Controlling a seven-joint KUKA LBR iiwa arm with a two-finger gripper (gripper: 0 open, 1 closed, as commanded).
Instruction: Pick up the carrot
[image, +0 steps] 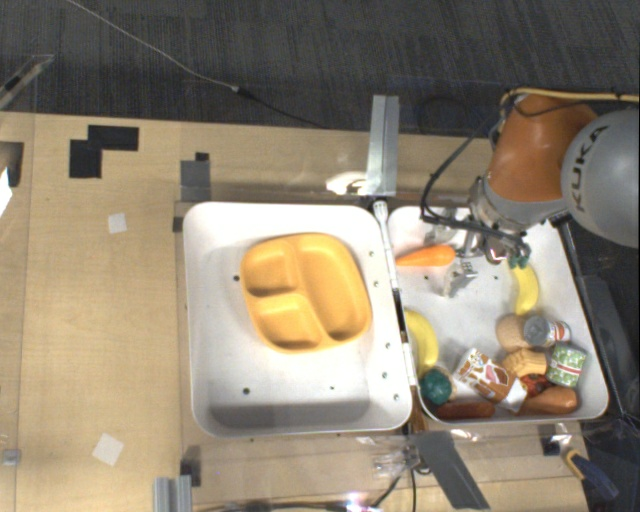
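At the bottom of the frame, the right bin (575, 300) holds a crowd of toy foods along its lower edge: a sausage (462, 409), a green ball (435, 386), a small carton (481, 372), cans (556, 350) and a bread roll (512, 330). Just above them a banana (422, 338) lies against the bin's left wall, and a second banana (524, 287) lies at the right. The left bin (215, 330) carries a yellow divided plate (303, 290).

Higher up, the carrot (426, 256) lies on its side in the upper left of the right bin, thick end to the right, well apart from the clutter. The end effector (461, 272) hangs just beside that thick end; I cannot tell how far open it is, and nothing visibly sits in it.

To grasp well, I judge it should shift left over the carrot's middle, straddle it across its width, then descend fully before closing.
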